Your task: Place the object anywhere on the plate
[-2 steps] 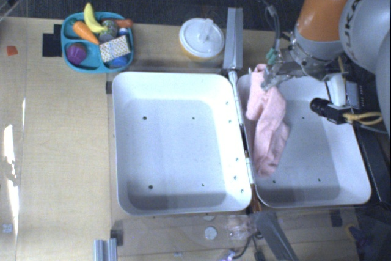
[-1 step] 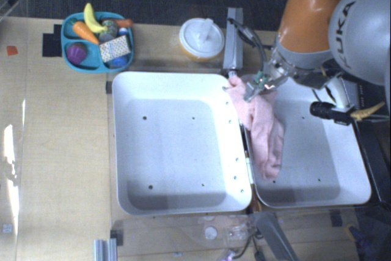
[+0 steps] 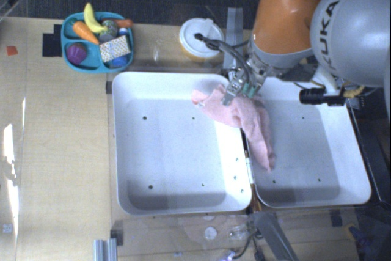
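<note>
Two shallow white bins sit side by side on a pale wooden desk (image 3: 55, 131), seen from above at a slant. The grey arm (image 3: 342, 27), with its orange band, reaches in from the right and hangs over the seam where the bins meet, near their far edge. Its gripper (image 3: 237, 90) points down and the jaws are pinched on the upper end of a pink cloth (image 3: 244, 122). The cloth trails from the left bin (image 3: 171, 150), across the shared rims, and down into the right bin (image 3: 317, 156), lying draped over the divide. Most of the left bin's floor is bare, and so is the near and right part of the right bin. Beyond the bins, on the desk, stands a blue sectioned plate (image 3: 68, 63) holding toy food, well apart from the cloth, and a round yellow container with a white lid (image 3: 198, 36) just behind the left bin's far rim.
</note>
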Controlling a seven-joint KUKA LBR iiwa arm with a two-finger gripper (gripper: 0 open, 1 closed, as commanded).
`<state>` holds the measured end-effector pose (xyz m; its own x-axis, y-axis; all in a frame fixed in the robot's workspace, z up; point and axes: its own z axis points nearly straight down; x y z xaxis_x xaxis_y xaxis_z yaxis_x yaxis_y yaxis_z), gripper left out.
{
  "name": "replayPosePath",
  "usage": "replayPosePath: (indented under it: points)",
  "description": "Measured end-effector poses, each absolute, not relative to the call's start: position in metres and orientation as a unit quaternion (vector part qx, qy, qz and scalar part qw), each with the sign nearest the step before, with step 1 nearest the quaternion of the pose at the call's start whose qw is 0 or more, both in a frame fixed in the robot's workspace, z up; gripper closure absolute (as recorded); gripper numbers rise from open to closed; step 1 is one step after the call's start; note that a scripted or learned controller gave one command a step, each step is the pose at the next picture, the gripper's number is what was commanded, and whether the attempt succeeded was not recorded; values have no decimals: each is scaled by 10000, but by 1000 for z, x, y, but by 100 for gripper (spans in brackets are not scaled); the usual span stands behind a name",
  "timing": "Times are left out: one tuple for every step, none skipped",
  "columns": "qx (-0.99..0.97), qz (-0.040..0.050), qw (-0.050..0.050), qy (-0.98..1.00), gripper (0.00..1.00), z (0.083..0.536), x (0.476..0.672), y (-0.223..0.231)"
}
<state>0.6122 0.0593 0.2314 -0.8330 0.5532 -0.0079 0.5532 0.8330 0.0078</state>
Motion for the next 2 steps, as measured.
replayPosePath:
  points:
    - [922,27,60,9957,100,241,597,105]
    - [-8,24,56,10000,100,227,580,150]
